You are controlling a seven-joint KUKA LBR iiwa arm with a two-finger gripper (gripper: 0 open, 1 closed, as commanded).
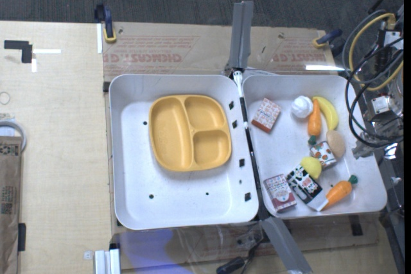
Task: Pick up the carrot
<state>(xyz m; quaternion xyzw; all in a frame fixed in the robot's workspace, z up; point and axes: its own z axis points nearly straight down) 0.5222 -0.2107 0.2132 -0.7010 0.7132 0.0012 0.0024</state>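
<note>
You look down at a slant on 2 shallow white bins side by side on a bench.

Nearest you, in the front right corner of the right bin (379, 199), lies a toy carrot (338, 191): orange body, small green top pointing back and right, tip touching a dark printed packet (307, 184). It looks like light, stiff, smooth plastic, likely slippery; your surest hold is probably across the thick middle of the body, away from the taper.

Just beside the packet sit a small red and white box (279, 192), a yellow lemon (311, 167), and a small printed carton (323, 154) against a pale egg-shaped piece (336, 143).

Farther back in the same bin lies a 2nd, slimmer orange carrot-like piece (314, 117), between a banana (327, 112) and a white rounded item (301, 106). Another red and white box (266, 115) lies near the divider.

The left bin (122, 157) holds 1 yellow plate (190, 132) with 3 compartments, nothing in them.

At the right edge, cables and the arm's hardware (376, 112) hang over the bin rim; you cannot tell the gripper's state.
</note>
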